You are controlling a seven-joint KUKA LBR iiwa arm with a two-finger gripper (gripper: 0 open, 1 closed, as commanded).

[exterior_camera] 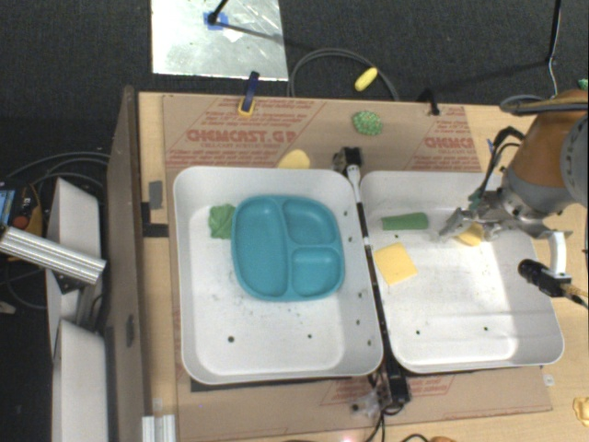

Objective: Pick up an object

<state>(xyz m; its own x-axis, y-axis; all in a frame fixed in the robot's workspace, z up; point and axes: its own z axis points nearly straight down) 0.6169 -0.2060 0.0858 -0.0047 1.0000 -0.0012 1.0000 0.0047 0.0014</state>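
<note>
My gripper (472, 226) is low over the back right of the right bin (479, 339), its two fingers spread open. A small yellow piece (470, 239) lies on the bin floor right below and between the fingertips; nothing is lifted. A flat green block (405, 221) lies to the gripper's left. Further left and nearer the front, a yellow square slab (396, 263) sits close to the divider. The left bin (267, 348) holds a teal divided plate (287, 248) with a green leafy piece (221, 220) at its left edge.
Behind the bins on the cardboard lie a yellow lump (294, 160), a green knobbly ball (367, 122) and a yellow item (366, 79) by a cable. A blue and yellow clamp (248, 98) stands at the back. The arm's grey body (548, 168) overhangs the right bin's far corner.
</note>
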